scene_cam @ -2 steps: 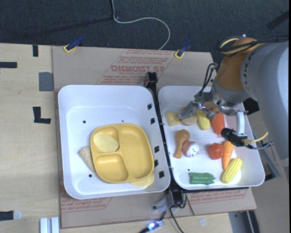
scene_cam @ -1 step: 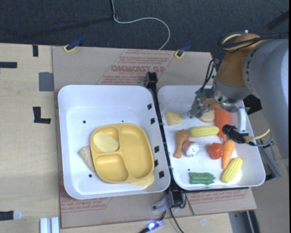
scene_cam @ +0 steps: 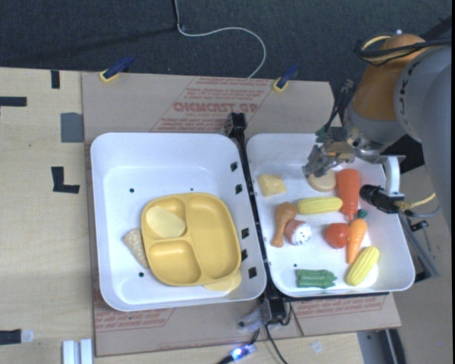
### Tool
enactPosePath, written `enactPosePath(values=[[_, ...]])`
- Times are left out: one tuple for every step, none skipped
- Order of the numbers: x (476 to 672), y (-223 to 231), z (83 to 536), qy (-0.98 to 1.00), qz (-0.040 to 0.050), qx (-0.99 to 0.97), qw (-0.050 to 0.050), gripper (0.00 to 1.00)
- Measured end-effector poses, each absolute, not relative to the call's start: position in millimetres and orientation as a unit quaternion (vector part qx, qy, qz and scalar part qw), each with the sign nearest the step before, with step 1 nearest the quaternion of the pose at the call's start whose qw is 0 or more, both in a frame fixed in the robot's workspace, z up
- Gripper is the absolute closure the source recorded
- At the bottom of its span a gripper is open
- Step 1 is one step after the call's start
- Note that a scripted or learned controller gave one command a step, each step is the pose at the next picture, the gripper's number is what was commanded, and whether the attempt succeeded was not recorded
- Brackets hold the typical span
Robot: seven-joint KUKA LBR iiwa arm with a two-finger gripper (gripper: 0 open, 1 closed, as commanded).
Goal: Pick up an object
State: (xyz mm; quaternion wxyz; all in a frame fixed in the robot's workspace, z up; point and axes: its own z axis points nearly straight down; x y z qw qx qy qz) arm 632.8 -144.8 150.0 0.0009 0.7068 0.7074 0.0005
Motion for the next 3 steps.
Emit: enactPosePath(values=[[629.2, -140.0, 211.5, 0.708, 0.0011, 0.706, 0.002, 1.0], [629.6, -139.7, 225.2, 0.708, 0.0002, 0.707, 0.0, 1.0], [581.8, -103.1, 217.3, 0.708, -0.0014, 0.706, -0.002, 1.0]])
